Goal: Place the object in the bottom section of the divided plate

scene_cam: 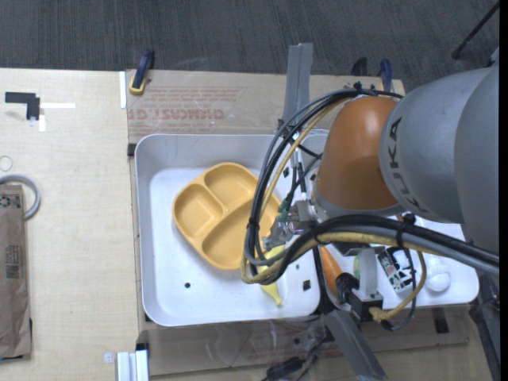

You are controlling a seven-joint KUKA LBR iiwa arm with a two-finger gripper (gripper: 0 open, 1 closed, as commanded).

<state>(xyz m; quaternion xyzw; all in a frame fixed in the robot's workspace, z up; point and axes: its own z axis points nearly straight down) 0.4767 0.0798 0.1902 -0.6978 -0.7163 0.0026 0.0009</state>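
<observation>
Looming grey arm (pixel 444 149) hides end effector grip, undeterminable, near divided plate (pixel 218 213) at five o'clock; yellow object (pixel 273 292) could be missed.

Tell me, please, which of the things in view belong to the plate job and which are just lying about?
Job:
- yellow divided plate in the left bin
- yellow object at the bin's lower right, near the cables

Lying about:
- orange item in the right bin
- brown paper bag on the bench
- blue clamp

The arm (pixel 413 157) and its cables (pixel 274 213) hide the divided plate's (pixel 218 213) right edge.
</observation>
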